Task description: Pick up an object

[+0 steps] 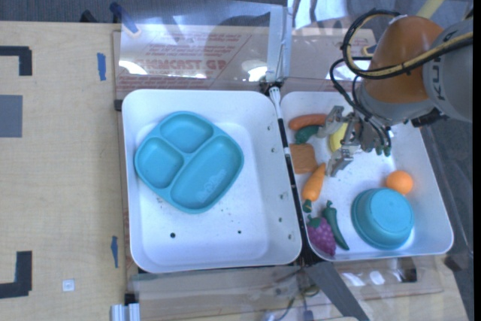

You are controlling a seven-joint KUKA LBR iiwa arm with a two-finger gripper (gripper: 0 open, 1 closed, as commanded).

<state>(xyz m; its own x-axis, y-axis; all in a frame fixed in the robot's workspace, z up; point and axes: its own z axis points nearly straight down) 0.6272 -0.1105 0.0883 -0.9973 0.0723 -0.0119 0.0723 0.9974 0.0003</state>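
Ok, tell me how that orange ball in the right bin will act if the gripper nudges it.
The orange ball looks round and smooth, so it would probably roll off. It sits near the blue bowl, which may stop it. Pinching it off-centre could squirt it out.

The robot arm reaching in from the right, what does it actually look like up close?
The grey robot arm is thick and rounded, with a glossy orange band bulging above its wrist. Black cables loop around that band. Dark letters mark the grey casing at the view's right edge. At the tip sits a small metal claw, silvery grey with dark parts, far slimmer than the arm above it.
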